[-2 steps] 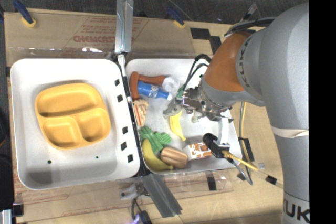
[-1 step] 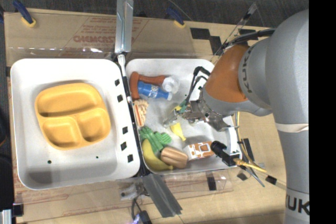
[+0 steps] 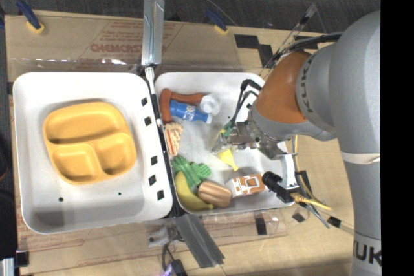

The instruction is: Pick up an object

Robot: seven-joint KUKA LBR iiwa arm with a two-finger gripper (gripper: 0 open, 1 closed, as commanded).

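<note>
1. progress: early. nothing is visibly lifted, and every object i can make out lies on a bin floor. the pick is not yet done.
2. gripper [image 3: 226,134] is low inside the right bin [image 3: 207,84], about mid-bin, with the arm [image 3: 284,97] entering from 3 o'clock. whether it is spread or closed i cannot tell; the wrist body and clutter mask it.
3. likeliest target, as a judgement: the small yellow piece [image 3: 228,159], just beside the gripper at its 6 o'clock, lying on bare floor. i cannot tell if it touches the gripper.
4. left to do: close on something, raise it clear of the bin, show it held.
5. other contents of the right bin, from the gripper:
   - blue bottle [image 3: 193,113] at 10 o'clock, lying flat, touching a brown bottle-shaped piece [image 3: 178,100].
   - striped toy [image 3: 173,137] at 9 o'clock, against the left wall.
   - green toy [image 3: 191,171], banana [image 3: 184,194] and tan roll [image 3: 215,192] bunched at 7 o'clock, touching each other.
   - orange-and-white box [image 3: 247,185] at 5 o'clock, near the lower wall.
6. left bin [image 3: 26,139] holds a yellow divided tray [image 3: 89,141], well apart from the gripper.
7. in the way: the 7 o'clock cluster is packed and near the wall, so a clean grip there looks awkward. the yellow piece is small and could slip.
</note>
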